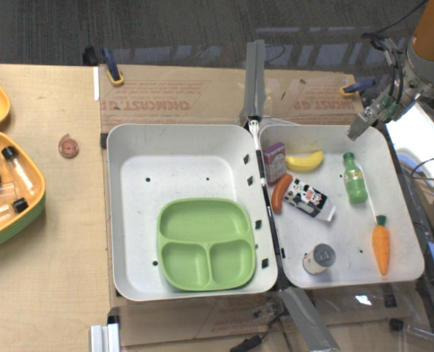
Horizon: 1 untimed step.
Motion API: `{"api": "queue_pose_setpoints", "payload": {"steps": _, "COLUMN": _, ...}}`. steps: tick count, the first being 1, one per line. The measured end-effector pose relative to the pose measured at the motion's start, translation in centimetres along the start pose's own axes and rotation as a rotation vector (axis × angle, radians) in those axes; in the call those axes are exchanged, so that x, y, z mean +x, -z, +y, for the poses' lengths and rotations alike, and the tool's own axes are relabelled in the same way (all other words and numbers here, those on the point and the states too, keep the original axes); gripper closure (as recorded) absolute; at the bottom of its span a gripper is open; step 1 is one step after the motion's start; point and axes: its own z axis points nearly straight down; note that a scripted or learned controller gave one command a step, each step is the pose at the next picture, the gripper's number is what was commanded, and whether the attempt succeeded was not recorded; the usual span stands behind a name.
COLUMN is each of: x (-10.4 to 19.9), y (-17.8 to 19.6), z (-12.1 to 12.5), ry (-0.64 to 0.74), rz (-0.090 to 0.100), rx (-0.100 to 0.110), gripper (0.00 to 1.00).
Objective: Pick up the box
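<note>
The jaws (365,123) are seen at the far right corner of the right bin (411,266), just above its rim, at the end of the grey arm (415,72) with its orange band. Whether they are spread or pressed together cannot be told; nothing is seen between them.

Nearest to them inside the right bin, a green bottle (355,179) is laid lengthwise, and a yellow banana (306,160) is found to its left. The box (275,159), small and purple, is placed against the bin's left wall, just beside the banana and well apart from the jaws. A red sausage (279,192) is set just below the box, and a white carton with black markings (309,199) lies touching or nearly touching it. A grey can (319,258) is lying near the front edge, and an orange carrot (380,248) is laid along the right side.

The left bin (129,160) is occupied by a green divided plate (206,244). On the table (48,270) to the left, a yellow tray (26,196) with small vials is seen.
</note>
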Motion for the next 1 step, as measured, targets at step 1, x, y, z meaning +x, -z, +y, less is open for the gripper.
{"api": "queue_pose_setpoints", "payload": {"steps": 1, "x": 5.15, "y": -13.49, "z": -1.44, "ry": 0.086, "rz": 0.003, "rx": 0.001, "gripper": 1.0}}
